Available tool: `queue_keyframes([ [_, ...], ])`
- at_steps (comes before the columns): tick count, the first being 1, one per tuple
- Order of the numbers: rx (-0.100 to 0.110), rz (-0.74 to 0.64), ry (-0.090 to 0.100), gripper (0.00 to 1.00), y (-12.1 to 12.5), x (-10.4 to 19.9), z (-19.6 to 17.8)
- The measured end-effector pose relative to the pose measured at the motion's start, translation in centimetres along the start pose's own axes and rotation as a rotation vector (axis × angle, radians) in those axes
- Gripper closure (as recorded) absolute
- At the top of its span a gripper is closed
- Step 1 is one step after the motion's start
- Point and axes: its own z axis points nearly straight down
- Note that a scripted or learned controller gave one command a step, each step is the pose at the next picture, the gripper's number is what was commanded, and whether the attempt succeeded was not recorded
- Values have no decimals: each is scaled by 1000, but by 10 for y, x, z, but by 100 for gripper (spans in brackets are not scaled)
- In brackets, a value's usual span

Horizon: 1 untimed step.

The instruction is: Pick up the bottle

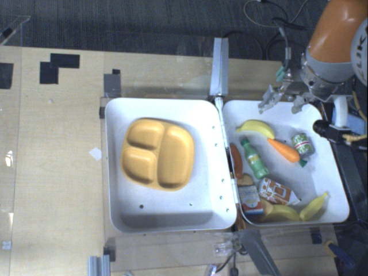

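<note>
I'm watching the gripper (pixel 283 98) hanging over the far edge of the right bin (pixel 336 180), its two fingers spread apart with nothing between them, so I'm reading it as open and empty. The bottle (pixel 253 159) is lying on its side on the bin floor near the left wall, green body, white cap pointing toward the far edge, label turned up. It's sitting in a crowd: a banana (pixel 256 129) is just beyond its cap, a carrot (pixel 284 149) is angling away on its right, and a small carton (pixel 274 191) is lying just beside its base toward the near edge. A green can (pixel 302 144) is resting farther right (well clear of the bottle, I'd say). More yellow fruit (pixel 299 211) is piling along the near edge. The left bin (pixel 115 171) is carrying only a yellow divided tray (pixel 158 153).

I'm judging the fingers are held wide because the approach isn't begun: the arm is needing to travel toward the near-left and straddle the bottle across its narrow width. The carrot's closeness is worrying me.
</note>
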Motion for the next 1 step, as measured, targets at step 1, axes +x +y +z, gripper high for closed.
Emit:
queue_keyframes([
  [1, 1, 163, 0, 0, -52, 47, 68],
])
